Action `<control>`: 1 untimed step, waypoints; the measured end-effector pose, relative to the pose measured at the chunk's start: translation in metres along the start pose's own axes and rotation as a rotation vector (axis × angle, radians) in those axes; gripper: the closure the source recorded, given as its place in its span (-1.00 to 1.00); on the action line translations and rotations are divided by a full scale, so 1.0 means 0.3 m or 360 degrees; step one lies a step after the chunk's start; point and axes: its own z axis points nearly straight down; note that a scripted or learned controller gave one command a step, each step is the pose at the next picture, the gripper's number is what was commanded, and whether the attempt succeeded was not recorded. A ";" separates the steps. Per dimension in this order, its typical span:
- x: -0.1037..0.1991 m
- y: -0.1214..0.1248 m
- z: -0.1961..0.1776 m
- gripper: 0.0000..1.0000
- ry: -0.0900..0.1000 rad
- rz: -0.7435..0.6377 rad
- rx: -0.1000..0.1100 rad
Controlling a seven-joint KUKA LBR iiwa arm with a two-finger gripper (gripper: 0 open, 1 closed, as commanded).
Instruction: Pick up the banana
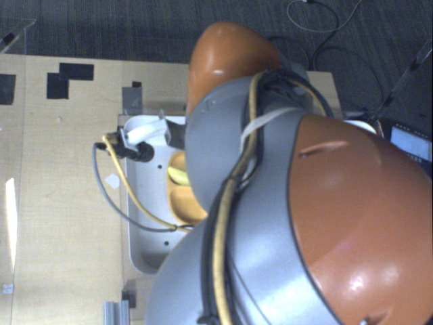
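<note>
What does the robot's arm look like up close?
The arm is big and rounded, made of smooth grey shells with glossy orange sections, one like a dome at the top. A yellowish cable and black cables run along it, tied with a white strap. A thin grey cable loops out to its left.

Banana in the white bin

The yellow banana (178,175) lies inside the white bin (139,242), toward its right side, partly hidden beneath the grey arm (223,154).
</note>
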 end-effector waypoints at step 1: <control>0.004 0.003 -0.036 1.00 0.0003 0.0000 0.0001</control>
